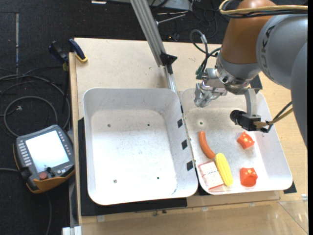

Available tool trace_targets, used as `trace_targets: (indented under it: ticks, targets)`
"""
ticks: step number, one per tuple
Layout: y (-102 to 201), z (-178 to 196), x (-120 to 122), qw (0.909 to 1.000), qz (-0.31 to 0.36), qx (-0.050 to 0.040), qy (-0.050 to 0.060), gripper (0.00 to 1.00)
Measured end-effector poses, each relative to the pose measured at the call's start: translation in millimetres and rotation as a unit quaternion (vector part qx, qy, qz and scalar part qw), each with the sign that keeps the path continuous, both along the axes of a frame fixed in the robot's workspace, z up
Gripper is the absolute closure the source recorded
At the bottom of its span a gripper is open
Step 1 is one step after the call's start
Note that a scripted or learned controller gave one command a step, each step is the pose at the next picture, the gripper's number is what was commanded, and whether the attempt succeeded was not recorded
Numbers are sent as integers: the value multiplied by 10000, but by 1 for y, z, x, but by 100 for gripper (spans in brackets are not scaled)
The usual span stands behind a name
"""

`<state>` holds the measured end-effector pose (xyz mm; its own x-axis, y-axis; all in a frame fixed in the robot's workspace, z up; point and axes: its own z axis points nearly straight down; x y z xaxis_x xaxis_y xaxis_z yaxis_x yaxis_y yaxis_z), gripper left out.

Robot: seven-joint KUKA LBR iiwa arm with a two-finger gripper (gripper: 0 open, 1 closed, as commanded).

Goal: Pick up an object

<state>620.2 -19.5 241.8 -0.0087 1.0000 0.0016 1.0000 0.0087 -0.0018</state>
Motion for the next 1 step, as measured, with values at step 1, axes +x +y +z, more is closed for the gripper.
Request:
trace_targets:
  ticks: [1]
  targets:
    - [51, 3, -8, 10000, -1, 2, -3, 100]
